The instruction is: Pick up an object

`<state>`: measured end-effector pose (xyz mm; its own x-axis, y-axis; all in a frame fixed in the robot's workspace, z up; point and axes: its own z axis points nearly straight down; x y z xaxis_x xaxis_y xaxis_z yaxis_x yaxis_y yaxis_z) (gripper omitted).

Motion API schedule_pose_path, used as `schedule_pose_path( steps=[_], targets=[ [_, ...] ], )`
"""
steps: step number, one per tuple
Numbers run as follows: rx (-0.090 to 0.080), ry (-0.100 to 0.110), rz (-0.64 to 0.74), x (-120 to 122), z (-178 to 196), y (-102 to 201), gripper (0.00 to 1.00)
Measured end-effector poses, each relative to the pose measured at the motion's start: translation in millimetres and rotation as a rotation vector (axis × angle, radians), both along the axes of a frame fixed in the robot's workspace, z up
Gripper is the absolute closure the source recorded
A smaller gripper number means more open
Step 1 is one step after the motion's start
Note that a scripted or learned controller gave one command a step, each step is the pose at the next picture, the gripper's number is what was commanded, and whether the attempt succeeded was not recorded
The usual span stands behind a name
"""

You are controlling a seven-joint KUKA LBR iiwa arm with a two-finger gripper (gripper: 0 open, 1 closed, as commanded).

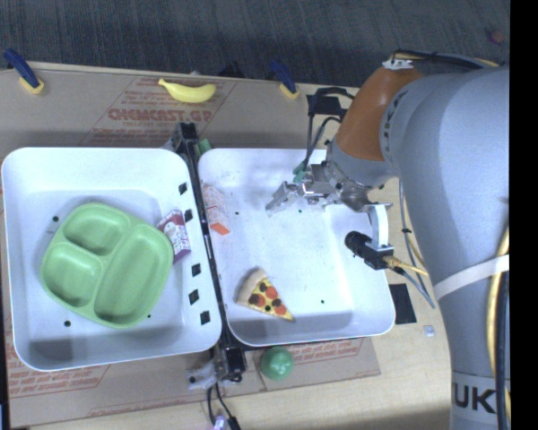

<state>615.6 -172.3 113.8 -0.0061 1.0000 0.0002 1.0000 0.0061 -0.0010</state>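
A single fixed camera sits above the counter (63, 392) and looks down at a slant, far enough back to take in both shallow white plastic bins, the left one (18, 267) and the right one (359, 316), along with dark carpet floor (161, 16) past the far edge. The large grey arm with its orange band (448, 168) enters from the right, close to the lens

Your arm (448, 177) reaches in from the right, orange band toward the back, wrist bent down. The gripper (281, 198) hangs low, fingers pointing left and splayed apart, holding nothing.
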Motion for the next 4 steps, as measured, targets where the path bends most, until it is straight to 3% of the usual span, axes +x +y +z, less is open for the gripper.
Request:
schedule_pose_path(
  steps=[1, 2, 3, 4],
  targets=[
    [0.001, -0.002, 0.000, 42, 45, 51, 0.00],
    [0.000, 0.003, 0.000, 22, -23, 59, 0.00],
    [0.001, 0.003, 0.005, 23, -12, 60, 1.00],
    [0.001, -0.002, 0.001, 41, 84, 152, 1.00]
  ],
)
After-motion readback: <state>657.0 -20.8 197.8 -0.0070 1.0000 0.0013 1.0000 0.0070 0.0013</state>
